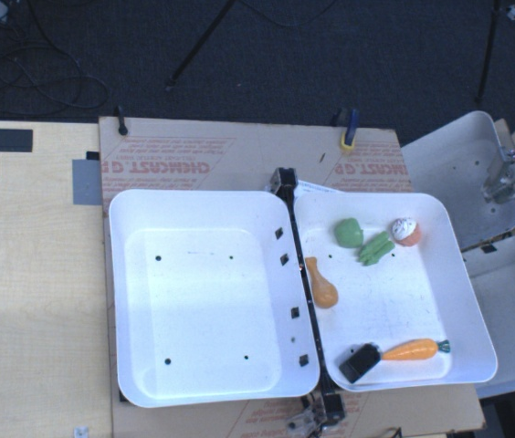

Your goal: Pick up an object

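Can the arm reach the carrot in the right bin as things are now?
Probably yes. The carrot lies flat near the front wall of the right bin, open from above. The black block touches its blunt end only, so its middle looks free.

Robotics lab, white bins [125, 245] on clamped cardboard [239, 158], cables [29, 57] on dark floor

Two white bins [198, 392] side by side, carrot [411, 350], black block [360, 363], orange gourd [321, 286], green pieces [363, 241] in the right one.

I see in the right bin [458, 272]: carrot [410, 349], black block [360, 363], orange gourd [321, 288], green pepper [349, 233], green pod [376, 248], red-white ball [405, 231].
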{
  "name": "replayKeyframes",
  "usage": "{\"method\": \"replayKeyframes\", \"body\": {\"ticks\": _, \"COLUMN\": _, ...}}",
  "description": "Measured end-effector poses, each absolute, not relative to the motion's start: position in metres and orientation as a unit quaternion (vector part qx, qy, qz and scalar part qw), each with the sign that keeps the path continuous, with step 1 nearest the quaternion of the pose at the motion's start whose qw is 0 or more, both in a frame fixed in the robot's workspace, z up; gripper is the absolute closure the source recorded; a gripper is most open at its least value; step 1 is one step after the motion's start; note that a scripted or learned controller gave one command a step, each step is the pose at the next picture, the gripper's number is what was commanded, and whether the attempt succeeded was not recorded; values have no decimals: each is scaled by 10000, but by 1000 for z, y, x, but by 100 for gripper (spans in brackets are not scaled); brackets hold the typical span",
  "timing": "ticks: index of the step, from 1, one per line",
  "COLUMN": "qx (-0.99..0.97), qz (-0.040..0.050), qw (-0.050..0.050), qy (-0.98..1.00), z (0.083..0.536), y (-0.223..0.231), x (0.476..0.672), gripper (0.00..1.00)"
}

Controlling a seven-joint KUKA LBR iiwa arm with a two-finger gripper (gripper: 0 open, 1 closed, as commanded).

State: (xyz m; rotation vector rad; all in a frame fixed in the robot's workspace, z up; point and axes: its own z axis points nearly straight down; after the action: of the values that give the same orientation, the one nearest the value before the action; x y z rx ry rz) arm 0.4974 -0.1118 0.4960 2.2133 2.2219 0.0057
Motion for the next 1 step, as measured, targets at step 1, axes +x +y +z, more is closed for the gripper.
{"method": "replayKeyframes", "body": {"ticks": 1, "qx": 7059, "qz": 7, "qw": 8, "qy": 7084, "z": 537, "y": -78, "x": 525, "gripper": 100}}
